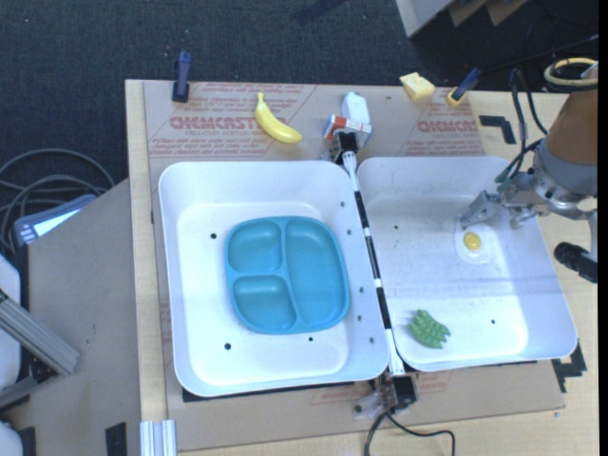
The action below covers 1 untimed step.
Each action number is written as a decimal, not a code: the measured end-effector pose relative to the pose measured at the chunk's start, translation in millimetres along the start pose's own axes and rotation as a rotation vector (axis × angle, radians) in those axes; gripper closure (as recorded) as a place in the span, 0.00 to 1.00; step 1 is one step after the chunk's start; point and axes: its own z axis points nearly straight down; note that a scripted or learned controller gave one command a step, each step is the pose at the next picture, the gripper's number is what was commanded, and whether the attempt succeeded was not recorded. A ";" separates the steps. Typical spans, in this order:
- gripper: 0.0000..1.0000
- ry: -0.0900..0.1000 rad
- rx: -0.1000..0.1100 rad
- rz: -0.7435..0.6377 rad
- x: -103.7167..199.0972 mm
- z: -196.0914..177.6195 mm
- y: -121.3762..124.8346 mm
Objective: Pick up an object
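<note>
Lying nearest in the right bin (532, 335): a green object (429, 330), untouched. Sitting farther back: a small yellow object (471, 243), on the bin floor, unlifted. Hovering just beyond it: the gripper (486, 209), its opening being impossible to tell. Resting in the left bin (190, 217): a blue divided plate (285, 274). Pickup is judged as not yet done.

The bench (218, 126) bears two white bins (190, 207), a banana (275, 123), yellow block (416, 86)

The cardboard sheet (313, 129) under the bins bears red "CHEMCAST" print, twice, with unreadable smaller lines.
</note>
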 end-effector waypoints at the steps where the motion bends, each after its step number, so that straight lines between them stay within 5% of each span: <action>1: 0.00 -0.002 -0.002 0.000 29.5 -4.8 -19.6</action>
